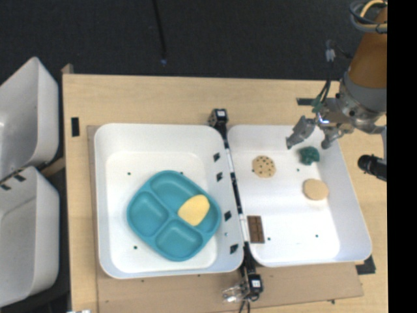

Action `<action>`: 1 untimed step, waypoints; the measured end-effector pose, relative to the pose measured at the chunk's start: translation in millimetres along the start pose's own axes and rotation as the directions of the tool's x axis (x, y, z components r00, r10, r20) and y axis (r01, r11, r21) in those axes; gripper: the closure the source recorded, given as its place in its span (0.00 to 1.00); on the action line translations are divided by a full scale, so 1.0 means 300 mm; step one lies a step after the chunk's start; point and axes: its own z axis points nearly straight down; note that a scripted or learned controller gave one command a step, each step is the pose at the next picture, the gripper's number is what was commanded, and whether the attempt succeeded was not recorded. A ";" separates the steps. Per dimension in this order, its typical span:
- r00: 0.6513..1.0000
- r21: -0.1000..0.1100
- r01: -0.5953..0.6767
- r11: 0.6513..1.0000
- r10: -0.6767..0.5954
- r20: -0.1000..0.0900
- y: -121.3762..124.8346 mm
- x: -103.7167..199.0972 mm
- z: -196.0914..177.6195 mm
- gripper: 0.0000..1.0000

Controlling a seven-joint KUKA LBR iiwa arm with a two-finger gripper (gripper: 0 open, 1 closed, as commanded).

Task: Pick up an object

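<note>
I see my gripper (313, 134) hanging over the right bin (339, 240) at its 1 o'clock corner, jaws spread wide with nothing between them. A small green lump (309, 154) lies just below the fingertips. A speckled cookie (263, 166) sits at its 9 o'clock, a tan disc (315, 190) at its 6. In the left bin (111, 175), a blue tray (171, 215) carries a yellow piece (194, 210).

Fixed overhead camera looks slantwise onto both bins (104, 175).

Pale wooden bench (163, 100) against a dark floor (195, 25), white moulded shapes (26, 175) at the left edge.
</note>
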 end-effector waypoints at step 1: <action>1.000 -0.013 0.002 1.000 -0.002 0.001 0.006 0.002 -0.025 0.00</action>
